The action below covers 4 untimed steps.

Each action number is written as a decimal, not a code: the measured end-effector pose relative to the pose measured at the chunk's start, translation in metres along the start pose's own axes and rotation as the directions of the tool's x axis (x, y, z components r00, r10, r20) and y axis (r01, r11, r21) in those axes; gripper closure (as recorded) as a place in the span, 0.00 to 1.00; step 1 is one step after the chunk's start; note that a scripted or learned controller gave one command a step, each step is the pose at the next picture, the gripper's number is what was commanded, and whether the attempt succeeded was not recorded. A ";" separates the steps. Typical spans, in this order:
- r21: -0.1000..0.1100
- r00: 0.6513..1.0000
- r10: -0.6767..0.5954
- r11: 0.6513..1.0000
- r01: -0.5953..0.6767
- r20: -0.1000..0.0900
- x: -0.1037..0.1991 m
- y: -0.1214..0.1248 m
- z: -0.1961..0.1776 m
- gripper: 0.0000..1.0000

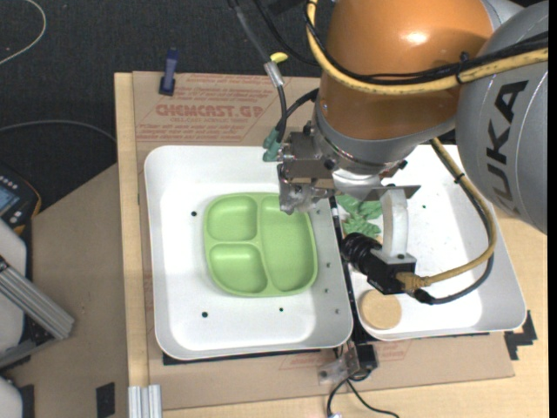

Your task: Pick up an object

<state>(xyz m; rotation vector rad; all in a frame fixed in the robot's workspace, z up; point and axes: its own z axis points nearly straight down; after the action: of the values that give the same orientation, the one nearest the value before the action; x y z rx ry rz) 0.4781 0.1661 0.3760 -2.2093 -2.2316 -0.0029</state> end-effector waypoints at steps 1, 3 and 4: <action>-0.019 1.000 0.015 1.000 -0.015 -0.001 -0.046 0.033 -0.141 1.00; 0.013 1.000 0.009 1.000 -0.009 0.006 -0.004 -0.001 0.077 1.00; 0.007 1.000 0.014 1.000 -0.014 0.004 -0.025 0.000 0.115 1.00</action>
<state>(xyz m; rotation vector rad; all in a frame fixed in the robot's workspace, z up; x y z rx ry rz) 0.4786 0.1415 0.2606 -2.2228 -2.2149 0.0097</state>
